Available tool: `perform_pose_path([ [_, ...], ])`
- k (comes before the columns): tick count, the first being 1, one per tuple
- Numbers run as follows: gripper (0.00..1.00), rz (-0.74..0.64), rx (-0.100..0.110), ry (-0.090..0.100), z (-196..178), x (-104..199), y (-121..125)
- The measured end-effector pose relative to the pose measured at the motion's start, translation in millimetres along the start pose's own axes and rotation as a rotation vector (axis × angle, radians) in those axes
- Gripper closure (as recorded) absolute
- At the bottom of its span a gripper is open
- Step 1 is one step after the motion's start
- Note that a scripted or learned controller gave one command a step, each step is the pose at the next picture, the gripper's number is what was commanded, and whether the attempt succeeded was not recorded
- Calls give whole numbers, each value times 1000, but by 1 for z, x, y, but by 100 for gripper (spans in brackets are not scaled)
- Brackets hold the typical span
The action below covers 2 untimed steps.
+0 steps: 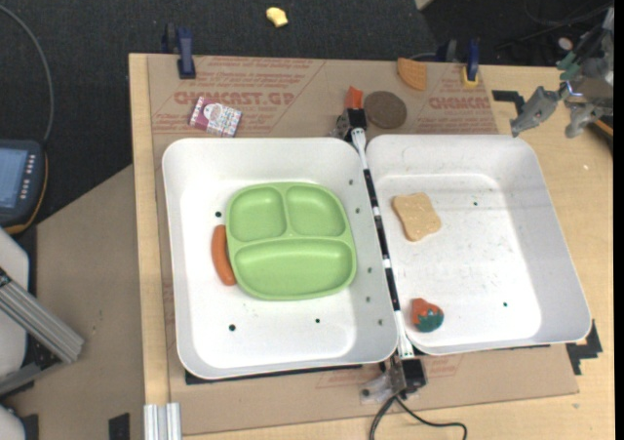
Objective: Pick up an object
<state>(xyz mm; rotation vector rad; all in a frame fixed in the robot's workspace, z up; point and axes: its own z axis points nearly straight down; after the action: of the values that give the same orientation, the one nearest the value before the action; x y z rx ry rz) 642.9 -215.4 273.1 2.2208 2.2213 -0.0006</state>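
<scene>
- Right now my pincer (548,108) is hanging at the far right edge of the view, above the counter (292,97) beyond the right bin's (546,233) far right corner; it is too small and blurred for me to tell how it is set.
- Nothing is sitting between its tips that I can see.
- Lying in the right bin is a tan slice of toast (417,217), near the bin's left wall, and it is lying well apart from my pincer, down and to the left of it.
- Resting in the same bin's near left corner is a small red and teal toy (426,316).
- Filling much of the left bin (195,321) is a green divided plate (291,240), with an orange sausage-shaped piece (222,255) lying against its left side.
- Sitting on the counter behind the bins are a brown disc (384,109), an orange wedge (412,73) and a small pink packet (214,116).
- Clamping the counter's far edge are two blue clamps (181,48).
</scene>
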Motion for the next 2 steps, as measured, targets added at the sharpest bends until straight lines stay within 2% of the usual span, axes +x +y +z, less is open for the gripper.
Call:
perform_pose_path([
  [1, 0, -6, 10, 6, 105, 66, 2],
  [2, 0, -4, 9, 5, 179, 113, -13],
])
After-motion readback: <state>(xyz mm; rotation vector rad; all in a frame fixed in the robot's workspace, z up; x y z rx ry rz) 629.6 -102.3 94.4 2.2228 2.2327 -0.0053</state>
